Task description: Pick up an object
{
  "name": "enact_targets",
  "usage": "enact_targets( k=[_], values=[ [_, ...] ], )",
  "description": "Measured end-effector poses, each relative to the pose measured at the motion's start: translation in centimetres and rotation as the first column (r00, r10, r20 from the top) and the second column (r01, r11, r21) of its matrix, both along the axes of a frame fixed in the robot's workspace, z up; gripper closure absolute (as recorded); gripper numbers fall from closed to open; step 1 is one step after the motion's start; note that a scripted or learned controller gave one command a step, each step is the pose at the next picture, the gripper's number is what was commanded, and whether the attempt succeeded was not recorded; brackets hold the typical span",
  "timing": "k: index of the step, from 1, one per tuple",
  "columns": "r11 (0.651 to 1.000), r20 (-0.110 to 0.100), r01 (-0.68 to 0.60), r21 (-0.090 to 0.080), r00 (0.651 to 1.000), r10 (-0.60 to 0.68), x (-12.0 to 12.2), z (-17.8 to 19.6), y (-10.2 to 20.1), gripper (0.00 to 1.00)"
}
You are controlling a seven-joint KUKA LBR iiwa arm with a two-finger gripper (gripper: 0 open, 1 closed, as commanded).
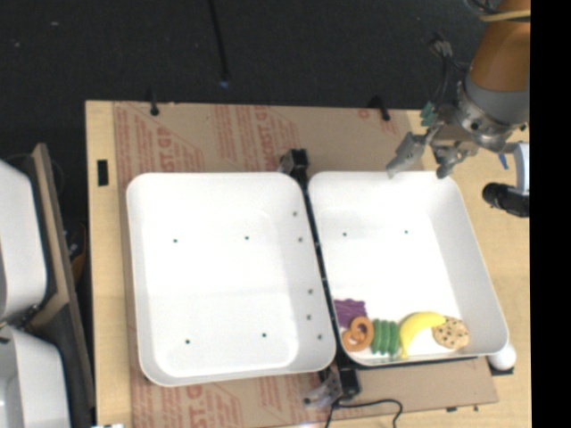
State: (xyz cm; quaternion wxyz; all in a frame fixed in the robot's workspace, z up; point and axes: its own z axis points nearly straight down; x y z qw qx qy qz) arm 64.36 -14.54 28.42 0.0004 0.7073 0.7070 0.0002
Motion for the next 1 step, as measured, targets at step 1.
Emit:
enact_targets(
  k=[1],
  values=[
    [1.000, -0.006, 0.003, 0.001, 1.000, -0.003, -3.37, -6.86, -2.00, 0.00]
  ],
)
